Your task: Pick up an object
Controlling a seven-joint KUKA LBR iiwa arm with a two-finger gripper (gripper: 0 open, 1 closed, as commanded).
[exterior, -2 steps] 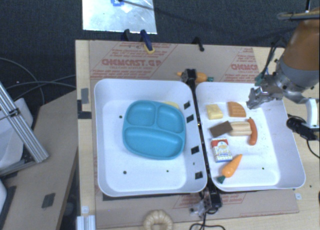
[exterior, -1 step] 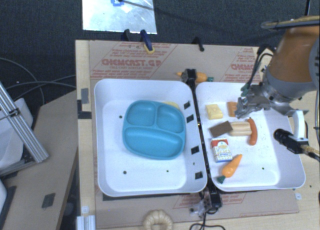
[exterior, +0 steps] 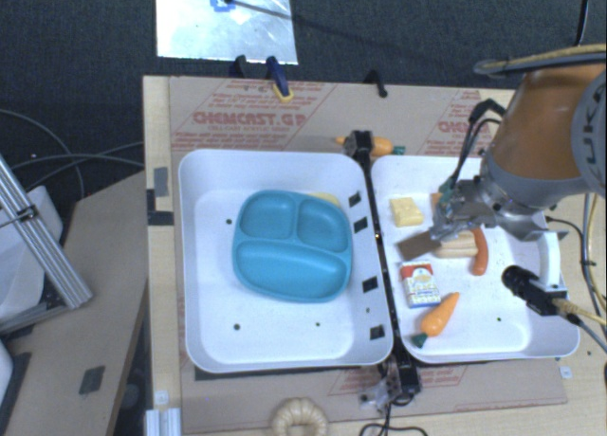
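Note:
My gripper (exterior: 448, 224) hangs low over the middle of the right bin (exterior: 503, 335). Just under and beside it lie a beige stick-shaped piece (exterior: 458, 247) and a brown flat piece (exterior: 414, 246). A red sausage (exterior: 480, 250) lies to its right. A yellow cheese block (exterior: 406, 210) sits to the gripper's left. Nearer the front are a small red and white box (exterior: 418, 284) and an orange carrot (exterior: 438, 315). I see nothing lifted between the fingers.
The left bin (exterior: 204, 330) holds a blue divided plate (exterior: 292, 244) with a small yellow thing (exterior: 326, 198) at its far edge. An orange item (exterior: 380, 147) lies outside the bins at the back of the divider. The arm's bulk covers the right bin's far right corner.

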